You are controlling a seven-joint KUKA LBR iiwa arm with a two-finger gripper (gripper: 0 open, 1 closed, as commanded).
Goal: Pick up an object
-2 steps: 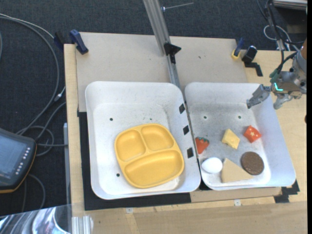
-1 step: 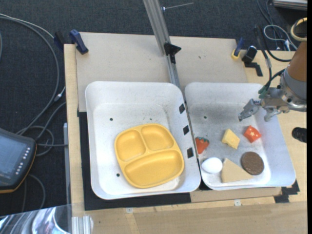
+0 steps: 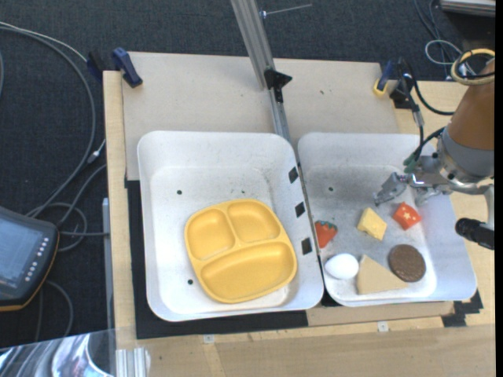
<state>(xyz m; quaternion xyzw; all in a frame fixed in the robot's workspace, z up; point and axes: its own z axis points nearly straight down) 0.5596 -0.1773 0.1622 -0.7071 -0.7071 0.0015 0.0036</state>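
Small orange-red block (image 3: 405,215) sits in the right white bin (image 3: 346,151), just below the two-finger gripper (image 3: 402,187); you can see its fingers spread, nothing between them. Yellow cheese-like wedge (image 3: 372,224) lies just beside it, so an off-centre descent could nudge either piece away.

— What is carried by the table (image 3: 204,93)?

— Two shallow white bins are borne on it side by side, touching along their inner edges. The left bin (image 3: 157,163) is set toward the middle, the right bin (image 3: 346,151) beside it, near the right edge.

— And at the corners?

— A blue clamp (image 3: 126,66) is seen at the far left corner, and another blue clamp (image 3: 391,77) at the far right. A bare strip of pale surface is left behind the bins.
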